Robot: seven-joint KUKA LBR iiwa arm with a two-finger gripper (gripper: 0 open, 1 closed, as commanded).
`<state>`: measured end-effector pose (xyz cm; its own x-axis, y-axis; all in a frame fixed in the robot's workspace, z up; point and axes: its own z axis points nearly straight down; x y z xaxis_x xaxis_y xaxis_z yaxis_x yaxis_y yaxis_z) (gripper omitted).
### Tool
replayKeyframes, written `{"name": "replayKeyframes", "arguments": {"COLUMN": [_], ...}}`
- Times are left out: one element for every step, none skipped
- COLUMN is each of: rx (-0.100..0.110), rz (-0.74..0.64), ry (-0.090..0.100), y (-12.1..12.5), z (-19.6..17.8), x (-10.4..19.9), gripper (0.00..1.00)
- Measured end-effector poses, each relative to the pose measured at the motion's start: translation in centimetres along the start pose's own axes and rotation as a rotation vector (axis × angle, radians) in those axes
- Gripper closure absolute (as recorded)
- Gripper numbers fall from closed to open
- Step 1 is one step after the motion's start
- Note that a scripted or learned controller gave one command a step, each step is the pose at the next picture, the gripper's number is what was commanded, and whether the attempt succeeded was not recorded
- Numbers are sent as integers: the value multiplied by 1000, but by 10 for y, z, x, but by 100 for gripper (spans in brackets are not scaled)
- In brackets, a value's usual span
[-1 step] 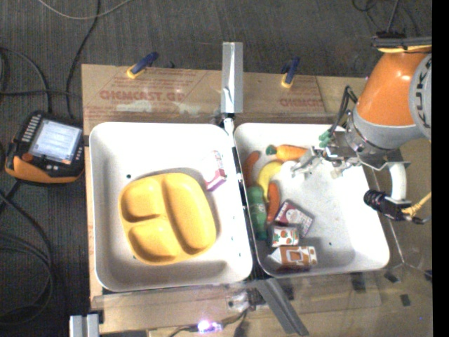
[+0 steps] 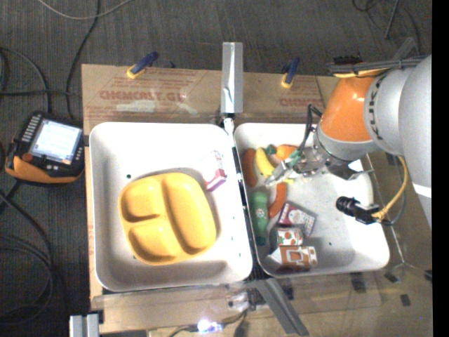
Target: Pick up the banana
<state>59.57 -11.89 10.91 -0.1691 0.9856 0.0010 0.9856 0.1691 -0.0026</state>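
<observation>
The cardboard-topped bench (image 2: 105, 90) bears two white bins, left (image 2: 105, 188) and right (image 2: 365, 251).

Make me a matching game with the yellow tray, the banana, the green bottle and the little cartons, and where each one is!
Things:
1. yellow tray
2. banana
3. green bottle
4. cartons

Places:
A. right bin, near front edge
B. right bin, far corner, next to the gripper
C. left bin
D. right bin, along its left wall

Pairs: 1-C, 2-B, 3-D, 4-A
</observation>
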Motion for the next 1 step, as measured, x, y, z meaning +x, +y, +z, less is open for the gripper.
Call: {"name": "replayKeyframes", "arguments": {"rx": [18], "rz": [-351], "ry": [0], "y": [45], "z": [21], "x": [-5], "gripper": [0]}}
